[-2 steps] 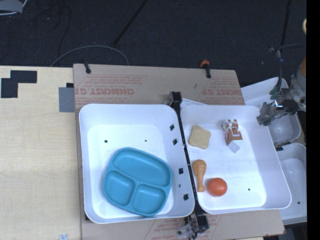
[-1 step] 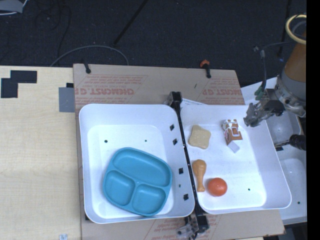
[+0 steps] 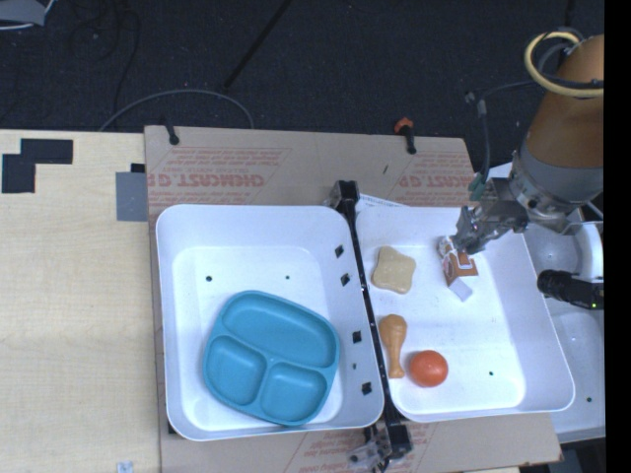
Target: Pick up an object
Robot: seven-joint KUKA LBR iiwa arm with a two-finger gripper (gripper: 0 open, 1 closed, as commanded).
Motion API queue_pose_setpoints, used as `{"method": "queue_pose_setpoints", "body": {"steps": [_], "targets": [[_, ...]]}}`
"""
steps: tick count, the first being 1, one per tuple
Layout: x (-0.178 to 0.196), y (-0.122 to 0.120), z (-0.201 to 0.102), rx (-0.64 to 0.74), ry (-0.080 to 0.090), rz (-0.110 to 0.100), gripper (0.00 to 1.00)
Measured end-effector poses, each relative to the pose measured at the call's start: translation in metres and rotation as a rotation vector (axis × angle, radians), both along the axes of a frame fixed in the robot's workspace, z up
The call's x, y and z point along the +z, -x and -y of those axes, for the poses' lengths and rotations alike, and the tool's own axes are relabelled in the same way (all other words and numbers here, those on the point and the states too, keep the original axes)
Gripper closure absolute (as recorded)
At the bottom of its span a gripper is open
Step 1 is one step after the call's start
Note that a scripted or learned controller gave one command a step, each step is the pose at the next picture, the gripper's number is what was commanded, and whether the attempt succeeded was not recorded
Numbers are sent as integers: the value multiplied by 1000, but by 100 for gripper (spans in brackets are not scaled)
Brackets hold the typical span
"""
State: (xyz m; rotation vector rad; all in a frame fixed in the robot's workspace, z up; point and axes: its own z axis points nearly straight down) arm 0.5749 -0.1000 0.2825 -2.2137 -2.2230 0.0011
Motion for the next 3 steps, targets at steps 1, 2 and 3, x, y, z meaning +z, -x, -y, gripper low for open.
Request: {"method": "queue_pose_setpoints", "body": {"steps": [1,2,3], "targets": [[-7,1,-63,1,0,0,100],[-28,1,-114,0,1,-2,100],[-38,-1,-176,1,1,-2,100]]}}
